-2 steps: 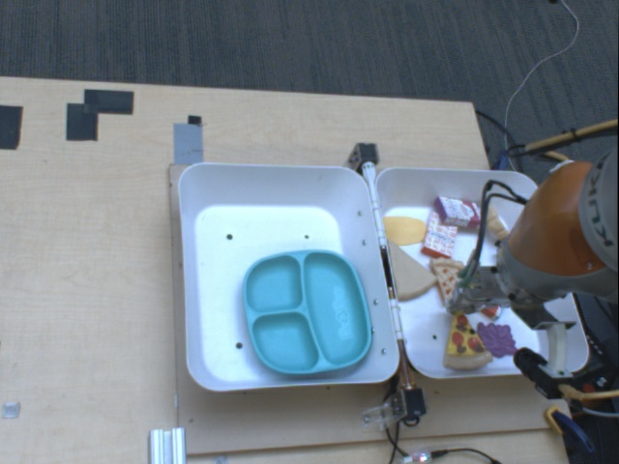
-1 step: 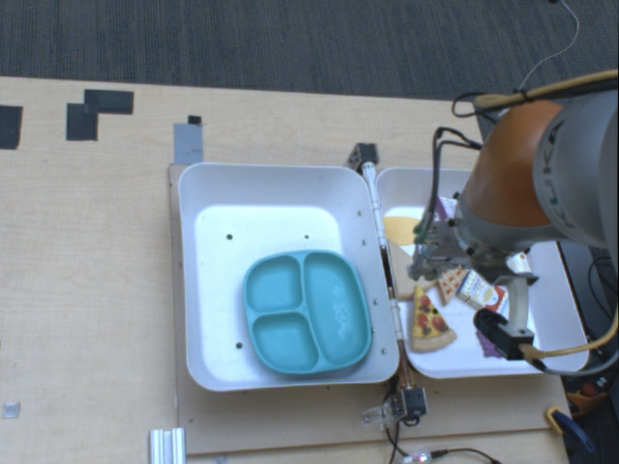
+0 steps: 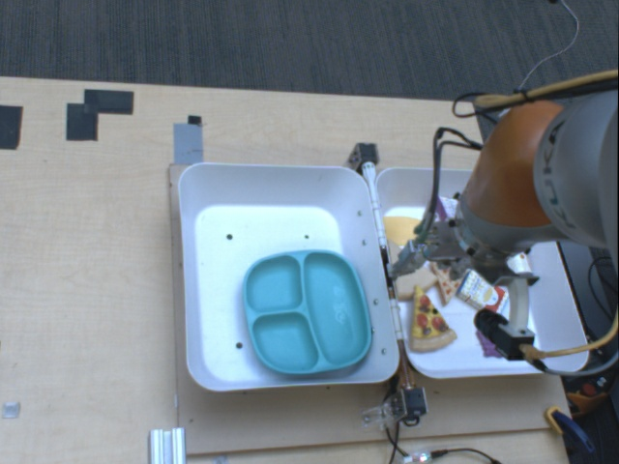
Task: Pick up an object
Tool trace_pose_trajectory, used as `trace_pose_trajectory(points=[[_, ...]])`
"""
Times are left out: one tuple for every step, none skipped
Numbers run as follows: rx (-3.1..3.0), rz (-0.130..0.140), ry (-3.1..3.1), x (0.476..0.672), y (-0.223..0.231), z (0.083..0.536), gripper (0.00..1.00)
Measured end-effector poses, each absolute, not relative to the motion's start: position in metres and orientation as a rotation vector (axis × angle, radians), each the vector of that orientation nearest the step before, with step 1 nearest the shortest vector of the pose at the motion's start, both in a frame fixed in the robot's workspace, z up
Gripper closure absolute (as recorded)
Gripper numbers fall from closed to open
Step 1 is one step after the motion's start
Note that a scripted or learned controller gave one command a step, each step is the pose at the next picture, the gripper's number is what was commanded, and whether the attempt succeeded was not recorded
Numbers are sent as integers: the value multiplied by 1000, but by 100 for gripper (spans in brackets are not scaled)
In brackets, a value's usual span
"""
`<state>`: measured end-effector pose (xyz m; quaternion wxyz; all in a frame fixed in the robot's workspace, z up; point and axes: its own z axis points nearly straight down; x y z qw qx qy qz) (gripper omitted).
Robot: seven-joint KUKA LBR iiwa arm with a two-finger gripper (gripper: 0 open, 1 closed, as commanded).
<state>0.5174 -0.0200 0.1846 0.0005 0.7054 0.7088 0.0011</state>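
Observation:
My gripper (image 3: 422,255) hangs low over the left part of the right bin (image 3: 553,276), under the orange-banded wrist. Just below it lie a pale beige piece (image 3: 414,284) and a small pizza slice (image 3: 447,284). A larger toy pizza slice (image 3: 430,324) rests nearer the bin's front. A yellow piece (image 3: 400,228) sits behind the gripper, by the bin's left wall. A white and red packet (image 3: 481,291) lies to the right of the slices. The arm hides much of the bin's back.
The left bin (image 3: 271,218) holds a teal divided plate (image 3: 308,310) towards its front. A ridge where the two bins meet (image 3: 379,249) runs close to the gripper's left. A bit of purple (image 3: 489,350) shows near the right bin's front.

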Motion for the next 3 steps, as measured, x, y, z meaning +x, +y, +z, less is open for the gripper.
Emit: trace_pose_trajectory(points=[[2215,3,2226,517,-20,185,0],[2217,0,2223,570,-83,114,0],[2212,16,2217,493,-111,90,0]])
